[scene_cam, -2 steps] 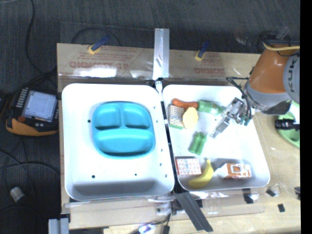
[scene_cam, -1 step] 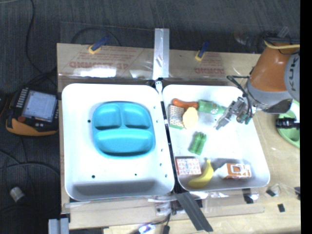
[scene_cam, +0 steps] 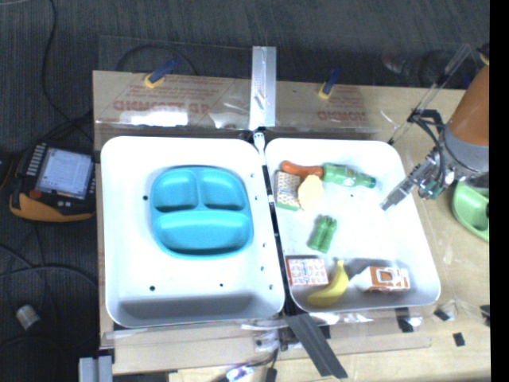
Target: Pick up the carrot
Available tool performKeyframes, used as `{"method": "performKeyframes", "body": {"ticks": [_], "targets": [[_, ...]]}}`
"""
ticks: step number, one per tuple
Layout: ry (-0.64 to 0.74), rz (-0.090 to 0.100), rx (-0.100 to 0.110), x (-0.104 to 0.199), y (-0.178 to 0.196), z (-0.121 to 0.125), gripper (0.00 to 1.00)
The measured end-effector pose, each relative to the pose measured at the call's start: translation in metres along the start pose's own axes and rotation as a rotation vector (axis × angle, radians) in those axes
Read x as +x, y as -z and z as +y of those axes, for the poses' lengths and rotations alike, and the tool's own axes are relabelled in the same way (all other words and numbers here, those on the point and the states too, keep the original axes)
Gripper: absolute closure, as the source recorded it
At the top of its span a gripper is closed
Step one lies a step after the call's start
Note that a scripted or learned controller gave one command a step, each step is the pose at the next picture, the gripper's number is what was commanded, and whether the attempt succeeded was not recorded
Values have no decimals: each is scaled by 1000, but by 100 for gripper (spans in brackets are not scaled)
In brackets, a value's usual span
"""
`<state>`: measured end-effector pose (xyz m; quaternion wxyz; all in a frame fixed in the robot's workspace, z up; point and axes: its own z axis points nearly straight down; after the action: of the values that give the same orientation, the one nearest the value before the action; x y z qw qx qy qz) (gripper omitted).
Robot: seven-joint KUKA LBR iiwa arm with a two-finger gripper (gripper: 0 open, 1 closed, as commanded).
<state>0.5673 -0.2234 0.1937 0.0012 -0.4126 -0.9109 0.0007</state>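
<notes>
While the carrot [scene_cam: 296, 168] is lying at the right bin's [scene_cam: 413, 237] far-left corner, touching a green bottle [scene_cam: 347, 177], the gripper [scene_cam: 395, 196] is hovering over the bin's right edge; its grip state cannot be told.

Glossy white plastic bins [scene_cam: 127, 213] (smooth-walled) sit on a matt wooden bench [scene_cam: 374, 102]; the blue tray [scene_cam: 203, 213] looks plastic.
</notes>
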Motion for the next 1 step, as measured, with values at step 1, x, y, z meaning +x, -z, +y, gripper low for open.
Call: {"method": "performKeyframes", "body": {"ticks": [1], "targets": [[55,1,0,32,-10,72,100]]}}
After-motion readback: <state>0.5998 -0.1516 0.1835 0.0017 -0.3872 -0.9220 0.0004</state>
